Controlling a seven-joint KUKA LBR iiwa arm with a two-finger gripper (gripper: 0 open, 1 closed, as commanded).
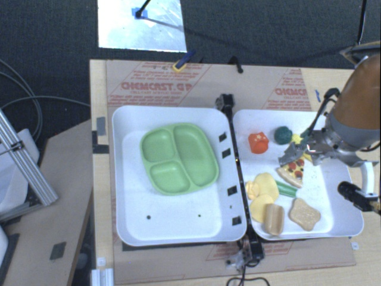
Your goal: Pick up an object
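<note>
Approach step: the grey two-finger claw (pixel 293 157) hangs low in the right white bin (pixel 339 226), prongs apart and empty, just over the toy pizza slice (pixel 292 173) (likely target); next move calls for descending and closing.

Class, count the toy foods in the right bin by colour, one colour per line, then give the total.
Red: 1
Dark green: 1
Light green: 1
Yellow: 2
Tan or brown: 2
Multicoloured pizza slice: 1
Total: 8

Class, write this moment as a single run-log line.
gripper: over right bin, at pizza slice | grasp: unclear | green tray: left bin
</note>
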